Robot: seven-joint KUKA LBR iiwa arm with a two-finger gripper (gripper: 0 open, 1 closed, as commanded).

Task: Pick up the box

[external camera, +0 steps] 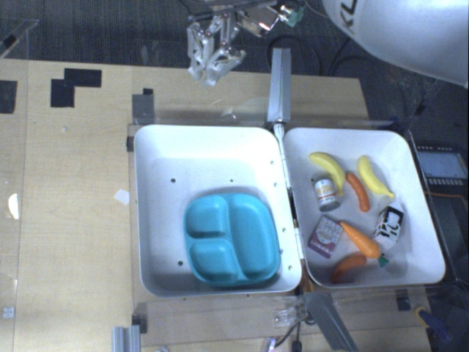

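The jaws hang above the far edge of the surface, beyond the left bin and well apart from anything they could take; nothing sits between them, and whether they are spread or pressed together I cannot tell from this slant.

The box — a small flat pinkish packet, as far as I can judge — lies in the right bin, toward its near left part. Taking the box as the landmark: a small can stands just beyond it, an orange carrot lies touching or nearly touching its right side, and a reddish sausage-like piece lies just nearer than it. A black-and-white carton sits farther right.

To do this step well, the arm needs to travel across the divider and come straight down over the box, with the jaws turned so they close across its free sides — not onto the carrot. The box lies flat, so a low, centred grip seems wise.
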